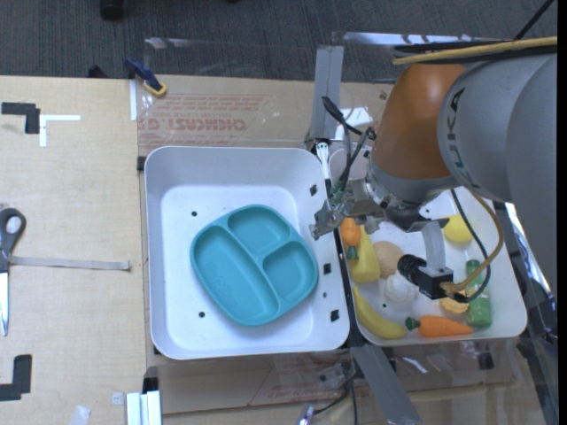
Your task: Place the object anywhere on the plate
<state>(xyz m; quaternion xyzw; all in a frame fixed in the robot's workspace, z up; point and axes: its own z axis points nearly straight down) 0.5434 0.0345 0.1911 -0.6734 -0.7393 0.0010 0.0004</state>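
Plate (254, 265) long axis runs upper-left to lower-right.

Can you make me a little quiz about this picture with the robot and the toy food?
1. True or false: the turquoise plastic divided plate lies in the left white bin.
2. How many compartments does that plate have? A) two B) three C) five
3. Fill in: the yellow toy banana lies in the ____ white bin, near the orange toy carrot.

Key:
1. True. The plate is there with no food on it.
2. B. One long compartment and two smaller ones.
3. Right. The banana lies along that bin's near left side, with the grey and orange robot arm reaching in above the toy food.
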